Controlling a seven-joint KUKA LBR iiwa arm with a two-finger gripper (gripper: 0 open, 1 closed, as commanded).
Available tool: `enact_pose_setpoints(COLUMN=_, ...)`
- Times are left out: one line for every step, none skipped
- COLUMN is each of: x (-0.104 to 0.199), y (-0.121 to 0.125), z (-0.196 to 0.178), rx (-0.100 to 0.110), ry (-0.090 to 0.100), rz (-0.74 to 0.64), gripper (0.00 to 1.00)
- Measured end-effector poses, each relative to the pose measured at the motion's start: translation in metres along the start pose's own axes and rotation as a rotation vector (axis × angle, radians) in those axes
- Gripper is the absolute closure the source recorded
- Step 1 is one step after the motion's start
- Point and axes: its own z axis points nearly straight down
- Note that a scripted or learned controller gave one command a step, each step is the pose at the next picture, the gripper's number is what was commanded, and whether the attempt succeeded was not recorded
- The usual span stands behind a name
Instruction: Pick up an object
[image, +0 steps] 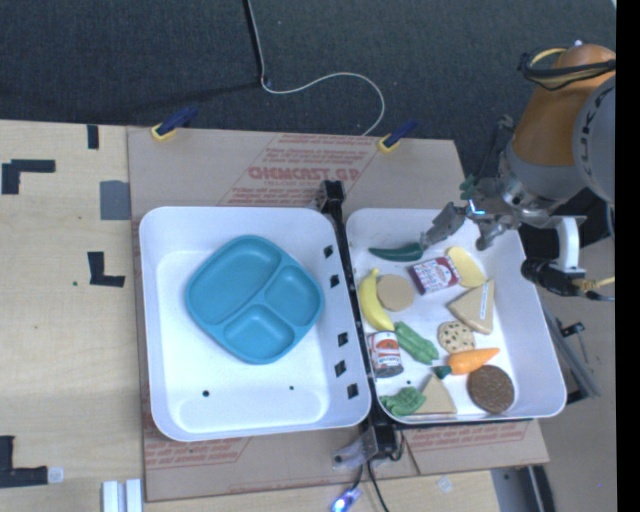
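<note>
Two white bins (160, 300) meet our eye; our gripper (462, 226) (fingers spread wide, holding nothing) hangs above the right bin's far edge.

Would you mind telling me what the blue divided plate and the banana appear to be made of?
The blue divided plate looks like moulded plastic: uniform colour, rounded compartment ridges, a soft matte sheen. The banana seems to be toy plastic too, judging by its even, unblemished yellow and smooth surface, though at this size real fruit cannot be ruled out entirely.
</note>
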Motion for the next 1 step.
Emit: enact_pose_setpoints(x=0.0702, y=-0.0388, z=-0.0316, rx=-0.001, ry=0.003, rz=-0.006, gripper=0.00)
